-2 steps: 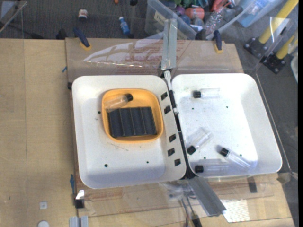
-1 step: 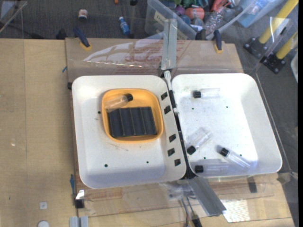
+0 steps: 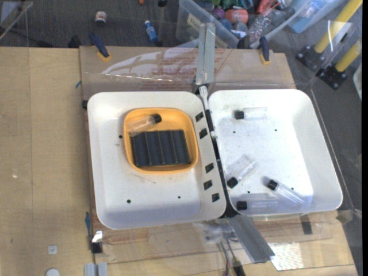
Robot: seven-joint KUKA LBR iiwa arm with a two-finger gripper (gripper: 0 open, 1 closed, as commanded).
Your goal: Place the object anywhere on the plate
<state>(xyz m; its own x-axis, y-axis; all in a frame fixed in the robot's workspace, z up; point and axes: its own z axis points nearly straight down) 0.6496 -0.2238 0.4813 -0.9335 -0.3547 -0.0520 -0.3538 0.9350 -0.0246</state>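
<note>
Orange plate (image 3: 133, 160) already carries one vial (image 3: 142, 125) at its 11 o'clock; four vials (image 3: 248, 114) lie in the right bin (image 3: 322, 148). Gripper state: cannot tell.

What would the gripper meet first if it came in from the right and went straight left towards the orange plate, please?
Kept low, probably the right bin's outer rim, then the ridge between the bins; the capped vials lie off that line. Height is unclear from above.
</note>
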